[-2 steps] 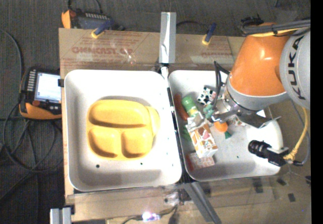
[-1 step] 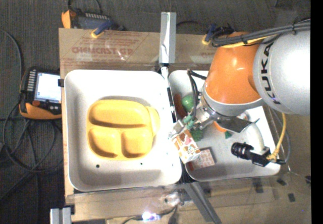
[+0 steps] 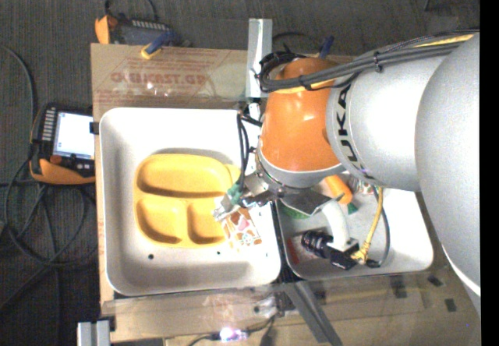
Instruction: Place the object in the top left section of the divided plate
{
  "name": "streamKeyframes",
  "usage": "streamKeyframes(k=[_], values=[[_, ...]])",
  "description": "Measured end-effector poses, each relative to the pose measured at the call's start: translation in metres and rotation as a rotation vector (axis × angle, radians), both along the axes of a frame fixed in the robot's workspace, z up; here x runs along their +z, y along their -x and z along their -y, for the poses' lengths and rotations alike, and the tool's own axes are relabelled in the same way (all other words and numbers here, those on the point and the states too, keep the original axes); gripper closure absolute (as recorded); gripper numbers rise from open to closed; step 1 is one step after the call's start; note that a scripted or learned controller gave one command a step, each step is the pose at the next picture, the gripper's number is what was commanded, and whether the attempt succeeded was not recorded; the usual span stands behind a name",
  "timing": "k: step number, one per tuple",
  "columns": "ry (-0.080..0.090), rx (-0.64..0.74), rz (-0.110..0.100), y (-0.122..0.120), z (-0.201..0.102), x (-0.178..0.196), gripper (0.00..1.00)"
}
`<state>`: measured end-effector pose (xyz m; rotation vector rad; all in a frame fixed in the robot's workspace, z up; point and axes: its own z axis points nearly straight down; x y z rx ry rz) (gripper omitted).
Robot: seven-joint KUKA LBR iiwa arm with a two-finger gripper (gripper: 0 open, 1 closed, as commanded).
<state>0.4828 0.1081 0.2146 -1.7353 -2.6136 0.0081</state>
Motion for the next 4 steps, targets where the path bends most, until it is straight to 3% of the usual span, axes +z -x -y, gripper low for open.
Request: streamKeyframes(k=[1, 2, 3, 4], values=[[0.0, 0.0, 0.0, 0.0, 0.0, 0.0, 0.0], [0.001, 0.0, -0.006, 0.0, 0.0, 0.007, 1.0], [-0.009, 0.197, 0.022, -0.006, -0.003, -0.122, 1.0], [0.0, 0.272, 0.004, -0.041, 0.053, 0.089, 1.0]])
